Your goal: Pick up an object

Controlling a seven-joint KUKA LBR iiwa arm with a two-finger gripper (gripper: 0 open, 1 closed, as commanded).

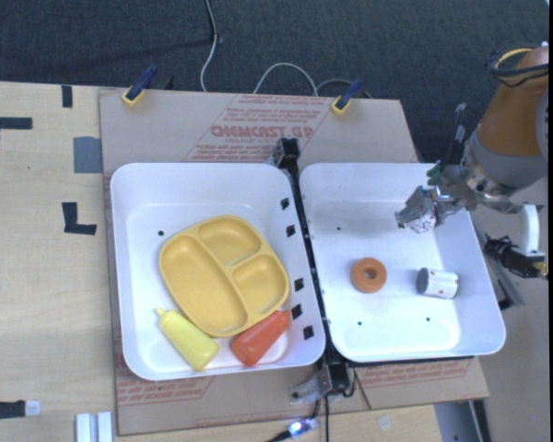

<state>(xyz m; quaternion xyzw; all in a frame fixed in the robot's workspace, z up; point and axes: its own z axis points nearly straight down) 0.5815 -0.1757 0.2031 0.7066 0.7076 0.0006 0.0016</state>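
Tool (417,215) hung over the upper part of the right bin (470,339); can't tell its state, w/ nothing seen in its grip. Orange donut-shaped ring (369,274) lay mid-bin, small white cylinder w/ dark end (437,283) just right of it. Left bin (129,191) held a yellow divided plate (223,273), yellow bottle (186,337) & red bottle (259,337) at lower frame.

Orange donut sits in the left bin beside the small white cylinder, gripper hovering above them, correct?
Not quite: the camera view shows the orange donut in the right bin, not the left. The small white cylinder does lie beside it, and the gripper hangs above them.
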